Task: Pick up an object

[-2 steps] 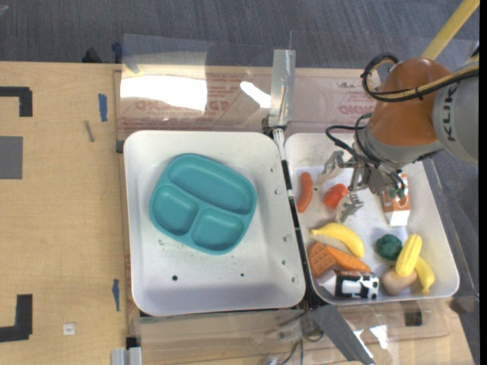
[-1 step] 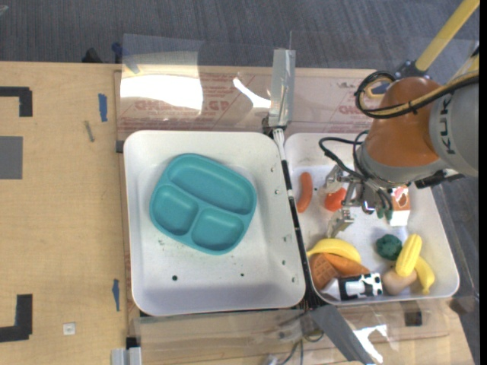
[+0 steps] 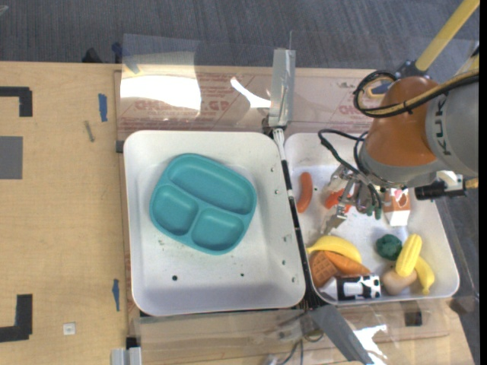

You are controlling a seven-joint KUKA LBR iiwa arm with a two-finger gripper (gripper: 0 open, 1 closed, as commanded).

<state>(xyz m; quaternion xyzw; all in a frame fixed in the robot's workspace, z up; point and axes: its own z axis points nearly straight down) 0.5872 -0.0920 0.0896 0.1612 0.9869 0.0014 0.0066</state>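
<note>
— Where is the hand (image 3: 351, 200) just now?

— Low over the right bin (image 3: 449, 268), in its upper half, hanging from the orange-banded arm (image 3: 403, 128). Whether it is clenched or released I cannot tell — the metal parts blur together, and nothing clearly sits in it.

— What lies closest?

— A small orange-red piece (image 3: 332, 197) is just beside the hand on its left, too blurred to name. A little further left lies an orange hot-dog-shaped toy (image 3: 304, 191), near the wall between the bins. To the right there is a small white-and-red carton (image 3: 398, 207).

— And the rest?

— Lower down is a crowded heap: a yellow banana (image 3: 335, 245) touching a waffle-like orange piece (image 3: 329, 266), a black-and-white cow-patterned toy (image 3: 358, 287), a green lump (image 3: 389, 245) and a yellow corn cob (image 3: 409, 254). The left bin (image 3: 144, 280) holds a teal divided plate (image 3: 202, 202).

— Which would you take?

— The hot dog, I judge. It looks like light, stiff plastic — likely smooth, so it may slip. It lies apart from the others; I would close across its narrow middle, square to its length. The heap risks nudging neighbours.
</note>
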